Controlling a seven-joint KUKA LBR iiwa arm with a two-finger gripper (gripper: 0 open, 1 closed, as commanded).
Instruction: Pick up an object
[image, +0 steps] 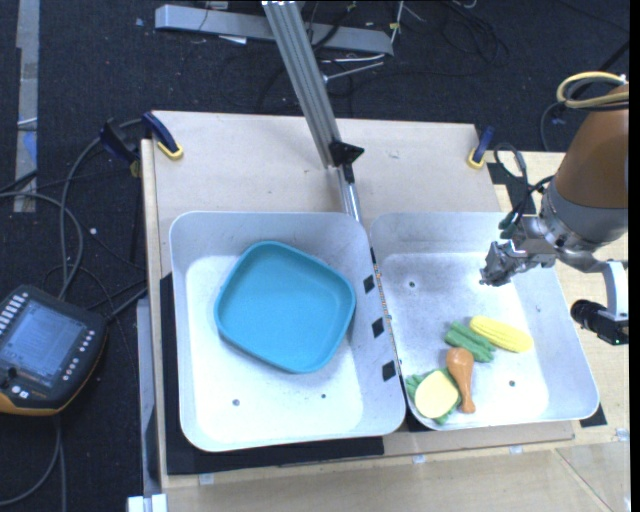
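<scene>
Your grey arm's gripper (497, 268) hovers over the right white bin (560, 330), above a yellow corn cob (502, 334), green pod (470, 341), orange drumstick (462, 374) and yellow-green slice (436, 394). Left bin (200, 400): square blue plate (285, 306).

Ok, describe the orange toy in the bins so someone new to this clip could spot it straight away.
Start at the right-hand white bin, the one without the blue plate. Near its front edge lies a cluster of toy food; the orange drumstick sits in it, touching the round yellow-green slice. It is the only orange piece, beneath the green pod and yellow corn.
</scene>
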